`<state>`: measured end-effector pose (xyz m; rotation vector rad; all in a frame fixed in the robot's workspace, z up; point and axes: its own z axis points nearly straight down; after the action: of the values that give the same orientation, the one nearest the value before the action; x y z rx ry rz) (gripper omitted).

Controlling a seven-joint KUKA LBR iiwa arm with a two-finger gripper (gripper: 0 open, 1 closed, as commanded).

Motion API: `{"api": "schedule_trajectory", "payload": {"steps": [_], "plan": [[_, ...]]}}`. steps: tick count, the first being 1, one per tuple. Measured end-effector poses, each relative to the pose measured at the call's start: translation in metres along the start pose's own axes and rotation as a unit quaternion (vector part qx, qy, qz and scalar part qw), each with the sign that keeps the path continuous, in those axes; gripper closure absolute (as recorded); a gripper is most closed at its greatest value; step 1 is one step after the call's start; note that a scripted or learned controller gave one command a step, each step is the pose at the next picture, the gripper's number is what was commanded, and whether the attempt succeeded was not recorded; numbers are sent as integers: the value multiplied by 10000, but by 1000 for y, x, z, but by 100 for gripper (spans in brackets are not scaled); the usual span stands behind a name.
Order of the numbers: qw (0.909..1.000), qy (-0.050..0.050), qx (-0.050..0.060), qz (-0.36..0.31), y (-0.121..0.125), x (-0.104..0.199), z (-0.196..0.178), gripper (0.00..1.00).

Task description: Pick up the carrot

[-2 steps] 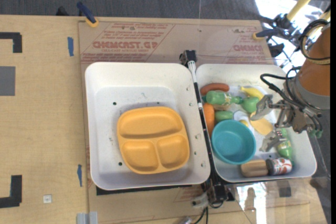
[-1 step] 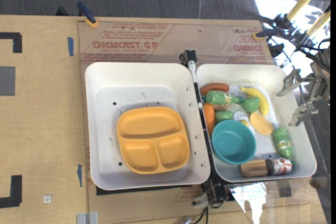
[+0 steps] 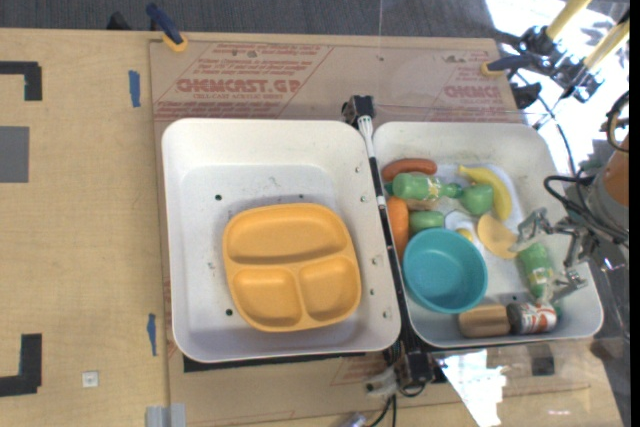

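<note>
The carrot [image 3: 398,220], a stubby orange plastic one, is jammed right up against the left wall of the right-hand white bin [image 3: 583,307], next to the divider between the two bins, and that's the bit that worries me. The teal round bowl [image 3: 444,269] sits touching or nearly touching its lower end, and a green toy vegetable [image 3: 425,220] plus a green pepper-looking piece [image 3: 412,186] crowd it from the right and top. So my guess is one finger hits the bin wall or the bowl rim on the way down, or the gripper closes on the green stuff instead. The gripper [image 3: 548,255] is over at the right side of that bin, near a green bottle-ish object [image 3: 536,265], well apart from the carrot; it's a tangle of metal and cables, so I honestly can't tell what state it's in. Other clutter: a red sausage [image 3: 410,166] at the top, a yellow banana [image 3: 491,187], a pale yellow slice [image 3: 496,237], and a brown cylinder [image 3: 484,321] beside a red-and-white can [image 3: 535,317] near the front edge. The left white bin [image 3: 190,215] just holds an orange divided plate [image 3: 291,265], out of the way on the table.
</note>
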<state>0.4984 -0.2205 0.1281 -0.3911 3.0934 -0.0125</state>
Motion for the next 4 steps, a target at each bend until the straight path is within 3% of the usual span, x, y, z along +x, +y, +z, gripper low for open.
{"api": "schedule_trajectory", "payload": {"steps": [1, 2, 3, 4], "plan": [[9804, 24, -29, -1968, -17, -67, -129, 0], [9243, 23, -27, -3817, -13, -32, -265, 0], [9247, -9, -33, -3808, -12, -35, -273, 100], [7921, 32, -133, -6102, -21, -74, -169, 100]]}}
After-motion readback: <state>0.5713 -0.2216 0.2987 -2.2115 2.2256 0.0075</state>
